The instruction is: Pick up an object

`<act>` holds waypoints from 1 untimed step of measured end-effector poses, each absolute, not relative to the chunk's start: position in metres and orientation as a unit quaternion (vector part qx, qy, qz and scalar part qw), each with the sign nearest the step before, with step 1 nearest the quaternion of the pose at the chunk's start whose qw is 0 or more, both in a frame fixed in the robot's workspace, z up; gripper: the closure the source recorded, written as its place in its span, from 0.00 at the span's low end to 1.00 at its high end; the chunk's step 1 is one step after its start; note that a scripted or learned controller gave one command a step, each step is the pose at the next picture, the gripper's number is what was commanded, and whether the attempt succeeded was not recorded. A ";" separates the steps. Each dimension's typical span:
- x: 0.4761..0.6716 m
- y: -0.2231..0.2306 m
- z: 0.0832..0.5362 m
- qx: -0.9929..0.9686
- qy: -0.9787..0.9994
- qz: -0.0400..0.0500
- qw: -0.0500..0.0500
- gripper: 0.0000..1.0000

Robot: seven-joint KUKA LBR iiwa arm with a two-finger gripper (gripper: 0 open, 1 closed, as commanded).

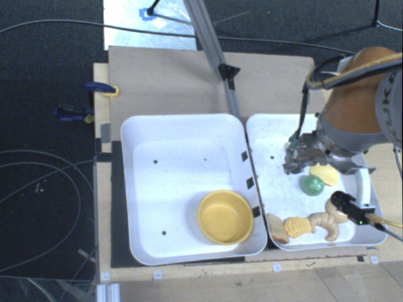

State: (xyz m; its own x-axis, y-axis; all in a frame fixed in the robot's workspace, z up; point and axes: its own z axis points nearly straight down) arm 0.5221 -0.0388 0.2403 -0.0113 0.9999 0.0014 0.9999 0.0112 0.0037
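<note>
Nearest the camera, along the front wall of the right-hand shallow white bin (277,131), lie a knobbly yellow corn-shaped toy (298,226) and, touching its right end, a tan gnarled root-shaped piece (329,223); just beyond these sits a small green rounded toy (311,185), with a pale yellow rounded object (325,173) beside it and partly under the arm; any of these could serve as the thing to pick up; in the left-hand shallow white bin (157,131) a yellow plastic bowl (225,216) rests upright near the front right corner; the grey pincer (296,160) hangs low over the middle of the right bin, just left of the green toy, and nothing shows between its fingers, though the dark blurred metal makes it impossible to tell whether it is spread or closed; the step in hand looks like the descent towards a grasp, not yet made; the next move would call for centring over one toy, probably the green one, and closing squarely, since a round shape may squirt sideways; both bins sit on a bare tan worktop (176,80) with a blue and yellow clamp (101,89) at its left edge; a grey slanted pole (208,36) rises behind, and black cables (44,187) trail over dark carpet (50,43).
</note>
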 end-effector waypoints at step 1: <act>0.553 0.008 0.228 0.703 0.711 0.002 0.001 1.00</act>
